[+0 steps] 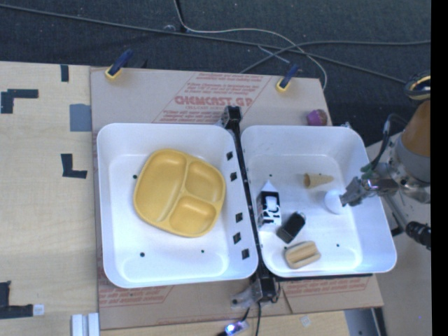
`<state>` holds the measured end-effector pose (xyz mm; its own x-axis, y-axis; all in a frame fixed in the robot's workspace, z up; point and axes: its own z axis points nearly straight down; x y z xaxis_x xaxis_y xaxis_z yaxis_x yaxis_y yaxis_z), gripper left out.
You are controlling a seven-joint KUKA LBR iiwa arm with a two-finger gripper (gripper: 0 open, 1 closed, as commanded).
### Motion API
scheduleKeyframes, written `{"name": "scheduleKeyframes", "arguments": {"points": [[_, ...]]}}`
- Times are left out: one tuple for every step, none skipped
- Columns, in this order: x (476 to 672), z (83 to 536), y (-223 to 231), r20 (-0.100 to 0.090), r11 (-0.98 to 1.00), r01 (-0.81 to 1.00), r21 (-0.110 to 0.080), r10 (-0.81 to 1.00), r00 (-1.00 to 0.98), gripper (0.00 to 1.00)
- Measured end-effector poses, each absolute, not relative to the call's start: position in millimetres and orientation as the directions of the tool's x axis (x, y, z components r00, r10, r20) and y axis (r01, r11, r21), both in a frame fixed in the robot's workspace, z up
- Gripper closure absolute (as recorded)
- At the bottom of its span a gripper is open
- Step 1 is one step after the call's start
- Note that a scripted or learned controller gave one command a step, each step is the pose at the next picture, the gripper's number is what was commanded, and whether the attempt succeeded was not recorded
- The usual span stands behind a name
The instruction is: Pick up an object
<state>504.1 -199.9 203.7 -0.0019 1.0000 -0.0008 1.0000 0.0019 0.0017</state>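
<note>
The right bin [350, 142] holds several small things. A tan cone [318, 180] lies near the middle, with a white ball [332, 202] just below and to its right. A black-and-white box [269, 209] lies by the left wall, a small black block [291, 227] beside it, and a tan roll [302, 254] near the front. My gripper [352, 193] hangs low at the bin's right side, right next to the white ball. I see nothing held in it.
The left bin [112, 187] holds a yellow divided plate [180, 192]. A purple object [316, 117] sits on the cardboard behind the right bin. Two yellow-and-blue clamps [119, 63] pin the cardboard's back edge. The grey arm [413, 149] stands beyond the right wall.
</note>
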Motion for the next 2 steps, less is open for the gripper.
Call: {"name": "scheduleKeyframes", "arguments": {"points": [[505.7,256,-200,-0.002,0.002,1.0,0.003,1.0,-0.002,1.0],[506.4,258,-142,0.002,0.007,1.0,-0.002,1.0,-0.007,1.0]]}}
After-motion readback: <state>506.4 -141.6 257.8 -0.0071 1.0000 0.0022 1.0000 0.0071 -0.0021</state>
